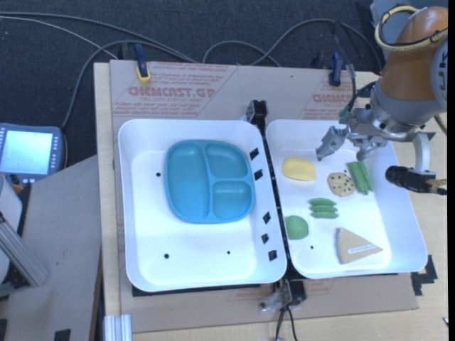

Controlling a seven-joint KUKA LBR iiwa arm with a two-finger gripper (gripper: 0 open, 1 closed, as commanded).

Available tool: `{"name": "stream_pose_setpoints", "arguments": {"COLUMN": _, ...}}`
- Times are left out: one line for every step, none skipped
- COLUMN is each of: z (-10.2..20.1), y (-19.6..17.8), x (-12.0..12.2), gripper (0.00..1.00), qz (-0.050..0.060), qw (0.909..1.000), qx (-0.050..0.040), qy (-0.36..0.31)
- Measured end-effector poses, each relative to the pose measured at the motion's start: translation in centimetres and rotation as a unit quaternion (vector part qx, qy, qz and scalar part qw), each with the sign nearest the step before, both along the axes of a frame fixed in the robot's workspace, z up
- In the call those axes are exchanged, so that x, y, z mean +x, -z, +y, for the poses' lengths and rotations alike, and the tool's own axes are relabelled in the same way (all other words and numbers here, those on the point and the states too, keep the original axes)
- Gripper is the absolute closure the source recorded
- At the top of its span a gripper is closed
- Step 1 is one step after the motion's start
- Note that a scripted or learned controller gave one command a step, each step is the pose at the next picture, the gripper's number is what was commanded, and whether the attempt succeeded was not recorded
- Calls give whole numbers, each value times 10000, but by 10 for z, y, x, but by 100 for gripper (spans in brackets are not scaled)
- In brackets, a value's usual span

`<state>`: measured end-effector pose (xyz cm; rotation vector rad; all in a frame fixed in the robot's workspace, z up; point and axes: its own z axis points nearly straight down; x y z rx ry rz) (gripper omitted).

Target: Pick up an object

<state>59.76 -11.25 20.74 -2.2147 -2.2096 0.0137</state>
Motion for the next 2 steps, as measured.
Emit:
{"name": "stream_pose_setpoints", "arguments": {"z": 0, "y": -7, "x": 3, "gripper": 0, "qz": -69, "qw": 10000, "qx": -8, "qy": -14}}
{"name": "stream_pose_setpoints", "arguments": {"z": -6, "y": 52, "x": -3, "gripper": 0, "qz": -36, "qw": 10000, "qx": -6, "qy": -7}}
